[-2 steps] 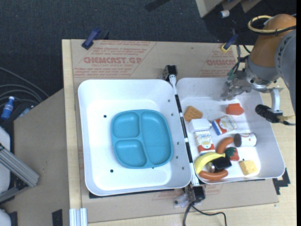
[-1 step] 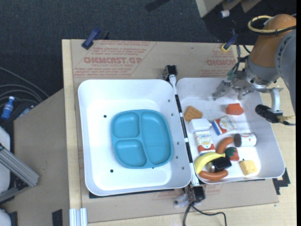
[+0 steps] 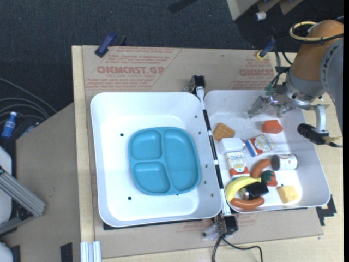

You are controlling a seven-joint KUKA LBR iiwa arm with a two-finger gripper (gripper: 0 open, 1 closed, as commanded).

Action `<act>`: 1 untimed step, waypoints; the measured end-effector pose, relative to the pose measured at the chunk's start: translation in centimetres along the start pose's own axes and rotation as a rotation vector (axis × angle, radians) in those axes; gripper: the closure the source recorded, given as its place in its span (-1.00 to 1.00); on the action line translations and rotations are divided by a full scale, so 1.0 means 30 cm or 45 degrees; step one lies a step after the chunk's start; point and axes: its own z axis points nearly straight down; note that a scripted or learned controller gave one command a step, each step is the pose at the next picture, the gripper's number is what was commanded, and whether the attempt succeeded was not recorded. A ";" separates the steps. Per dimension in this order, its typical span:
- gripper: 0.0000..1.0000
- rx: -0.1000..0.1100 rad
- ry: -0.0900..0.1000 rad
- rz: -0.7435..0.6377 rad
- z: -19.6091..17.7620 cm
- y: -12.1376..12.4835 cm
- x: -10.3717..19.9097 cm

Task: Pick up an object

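Observation:
My gripper (image 3: 269, 107) hovers over the back of the right bin (image 3: 322, 173), its two grey fingers spread open with nothing between them. Just in front of it lies an orange-red round piece (image 3: 272, 126). Further left sits an orange wedge (image 3: 223, 131). Toward the front of the bin are a white carton (image 3: 232, 145), a small printed box (image 3: 236, 163), a candy packet (image 3: 260, 144), a brown sausage (image 3: 260, 166), a white bottle (image 3: 287, 161), a banana (image 3: 238, 185), a hot dog (image 3: 248, 203) and a yellow cheese block (image 3: 288, 194).
The left bin (image 3: 109, 119) holds a blue divided plate (image 3: 163, 160). The arm's orange band (image 3: 316, 48) and grey wrist reach in at the upper right. A black clamp (image 3: 197, 83) sits where the bins meet at the back.

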 end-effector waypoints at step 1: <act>1.00 -0.004 -0.002 -0.001 -0.037 0.003 0.000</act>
